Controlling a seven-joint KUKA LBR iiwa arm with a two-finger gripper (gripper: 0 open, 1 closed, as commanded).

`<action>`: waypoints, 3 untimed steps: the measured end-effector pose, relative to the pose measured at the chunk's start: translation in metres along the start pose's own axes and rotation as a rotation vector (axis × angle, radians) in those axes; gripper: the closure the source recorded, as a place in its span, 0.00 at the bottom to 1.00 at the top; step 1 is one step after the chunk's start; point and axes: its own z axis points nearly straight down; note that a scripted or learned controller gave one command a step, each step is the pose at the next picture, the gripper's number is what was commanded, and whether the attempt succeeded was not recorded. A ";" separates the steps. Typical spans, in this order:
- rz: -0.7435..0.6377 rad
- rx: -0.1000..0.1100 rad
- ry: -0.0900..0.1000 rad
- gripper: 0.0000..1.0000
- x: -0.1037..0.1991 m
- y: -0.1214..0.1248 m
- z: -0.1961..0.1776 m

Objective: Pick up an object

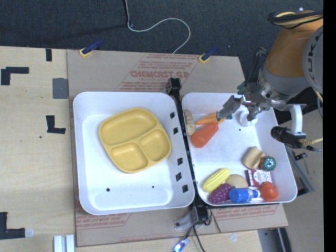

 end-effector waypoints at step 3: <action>-0.002 0.004 0.000 1.00 0.192 -0.051 0.040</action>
